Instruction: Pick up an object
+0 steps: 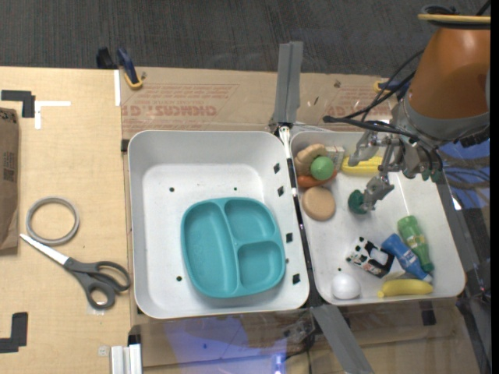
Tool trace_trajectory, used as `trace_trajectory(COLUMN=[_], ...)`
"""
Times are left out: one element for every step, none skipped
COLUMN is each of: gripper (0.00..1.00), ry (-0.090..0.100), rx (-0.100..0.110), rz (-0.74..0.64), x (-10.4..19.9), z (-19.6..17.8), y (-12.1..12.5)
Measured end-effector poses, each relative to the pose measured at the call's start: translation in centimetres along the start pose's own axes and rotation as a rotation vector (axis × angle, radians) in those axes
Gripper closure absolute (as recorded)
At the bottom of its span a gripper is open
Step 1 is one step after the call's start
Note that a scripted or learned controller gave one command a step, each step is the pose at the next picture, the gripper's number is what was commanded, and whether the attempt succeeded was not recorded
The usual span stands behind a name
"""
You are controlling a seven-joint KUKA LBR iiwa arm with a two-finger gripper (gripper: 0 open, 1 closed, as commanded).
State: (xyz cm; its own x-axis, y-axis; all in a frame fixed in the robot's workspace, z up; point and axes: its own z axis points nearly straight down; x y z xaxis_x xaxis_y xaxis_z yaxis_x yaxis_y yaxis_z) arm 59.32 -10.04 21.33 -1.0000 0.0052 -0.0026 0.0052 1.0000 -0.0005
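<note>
Dark green object (356, 202) lies just beside the end effector (377, 189); finger state unclear.

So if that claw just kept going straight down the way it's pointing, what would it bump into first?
Most likely the small dark green object right below the gripper in the right bin. Depth is hard to judge from this slanted view.

Small dark-green object (356, 202) lies in the right bin (448, 232), touching the claw (374, 195).
</note>
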Motion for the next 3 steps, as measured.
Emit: trace_trajectory(gripper=[0.0,0.0,0.0], ry=[0.0,0.002,0.001], rx=[0.0,0.0,0.0], rz=[0.012,0.148,0.259], x=[-1.6,-0.9,0.9], z=[11.8,12.1,12.1], y=[-0.4,0.7,0.3])
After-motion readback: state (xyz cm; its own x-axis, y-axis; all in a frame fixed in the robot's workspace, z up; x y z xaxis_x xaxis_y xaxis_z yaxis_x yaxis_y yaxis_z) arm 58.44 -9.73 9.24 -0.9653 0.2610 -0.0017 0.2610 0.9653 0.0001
